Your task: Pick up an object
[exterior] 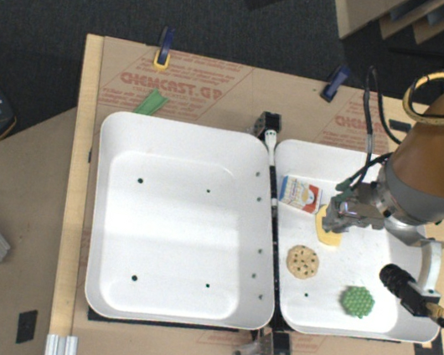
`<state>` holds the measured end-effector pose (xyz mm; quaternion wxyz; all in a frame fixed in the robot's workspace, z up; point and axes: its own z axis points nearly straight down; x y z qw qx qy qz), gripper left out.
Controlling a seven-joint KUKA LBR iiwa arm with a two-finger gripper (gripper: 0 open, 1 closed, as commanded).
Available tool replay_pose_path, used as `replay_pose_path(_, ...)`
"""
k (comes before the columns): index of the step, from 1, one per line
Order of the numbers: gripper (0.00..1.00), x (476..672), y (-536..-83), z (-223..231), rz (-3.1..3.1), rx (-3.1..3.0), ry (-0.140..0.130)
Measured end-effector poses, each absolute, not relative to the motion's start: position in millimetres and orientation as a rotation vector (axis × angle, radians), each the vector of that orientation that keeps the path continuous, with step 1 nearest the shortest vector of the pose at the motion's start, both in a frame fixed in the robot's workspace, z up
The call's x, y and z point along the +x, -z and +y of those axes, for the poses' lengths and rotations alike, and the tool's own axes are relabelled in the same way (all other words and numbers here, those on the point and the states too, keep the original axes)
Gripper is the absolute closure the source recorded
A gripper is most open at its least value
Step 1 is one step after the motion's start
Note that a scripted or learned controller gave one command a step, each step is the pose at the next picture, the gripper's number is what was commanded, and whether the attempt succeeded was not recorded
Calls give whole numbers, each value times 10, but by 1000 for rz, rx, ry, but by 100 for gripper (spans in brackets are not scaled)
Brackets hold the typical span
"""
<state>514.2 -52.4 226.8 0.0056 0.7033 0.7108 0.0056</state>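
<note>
The small yellow block [330, 235] in the right bin [333, 321], directly under the gripper [339, 219], looks light and probably soft, best pinched across its sides, though I cannot tell the gripper's state; a carton [299, 194], cookie [302, 261] and green ball [357, 301] lie nearby.

Bright, even overhead light; white bins [171, 223] slightly glaring, shadows soft, focus sharp.
</note>
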Motion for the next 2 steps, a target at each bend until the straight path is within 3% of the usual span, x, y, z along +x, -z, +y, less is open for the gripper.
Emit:
replay_pose_path(1, 100, 4770, -1894, -1025, 2218, 2231, 5)
replay_pose_path(2, 100, 5799, -3390, -570, 2218, 2198, -25)
